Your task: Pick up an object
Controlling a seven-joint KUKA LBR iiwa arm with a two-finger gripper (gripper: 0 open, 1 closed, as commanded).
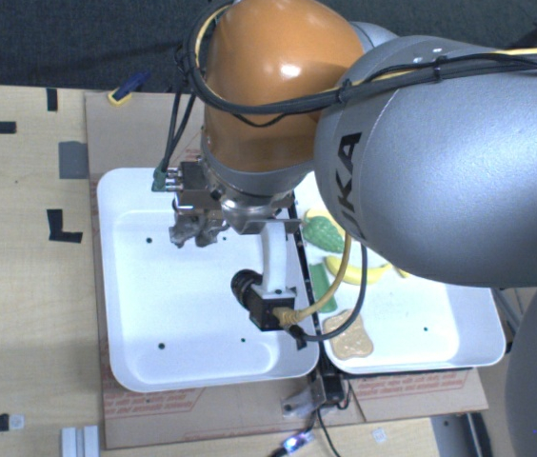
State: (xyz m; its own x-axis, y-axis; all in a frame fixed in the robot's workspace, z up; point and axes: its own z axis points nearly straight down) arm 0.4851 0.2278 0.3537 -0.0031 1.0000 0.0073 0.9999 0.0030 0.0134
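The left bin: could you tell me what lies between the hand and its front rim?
Bare white floor of the left bin, in the camera view, runs from the hand to the front rim.

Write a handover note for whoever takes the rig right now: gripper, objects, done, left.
Gripper: low over the left bin, near its back-left area; whether it is open or shut cannot be told, and nothing shows in it.
Objects: a green item, a yellow item and a tan flat item lie in the right bin, partly hidden by the arm.
Done: no pick visible.
Left: grasp one object and lift it.
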